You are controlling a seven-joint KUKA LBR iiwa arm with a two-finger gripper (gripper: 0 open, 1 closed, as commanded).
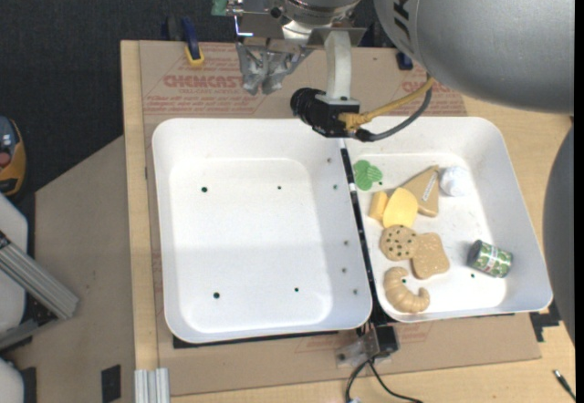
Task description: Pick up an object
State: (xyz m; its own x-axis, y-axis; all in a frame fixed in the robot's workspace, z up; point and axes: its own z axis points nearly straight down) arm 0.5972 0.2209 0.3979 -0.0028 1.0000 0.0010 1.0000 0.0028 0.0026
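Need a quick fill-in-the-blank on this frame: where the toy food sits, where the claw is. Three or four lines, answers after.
1. All the toy food lies in the ____ bin.
2. The claw hovers over the cardboard beyond the ____ bin.
3. The croissant lies nearest that bin's ____ edge.
4. The small can is ____ in colour.

Missing words: right; left; front; green

Two bins [246, 141]: smooth white plastic, faintly glossy. Beneath the bins, board [155, 82]: matt brown cardboard, printed red. Above the bins, arm [493, 9]: smooth grey shell, satin sheen; gripper [265, 73]: bare dull metal. Inside the right bin, can [490, 258]: glossy green.
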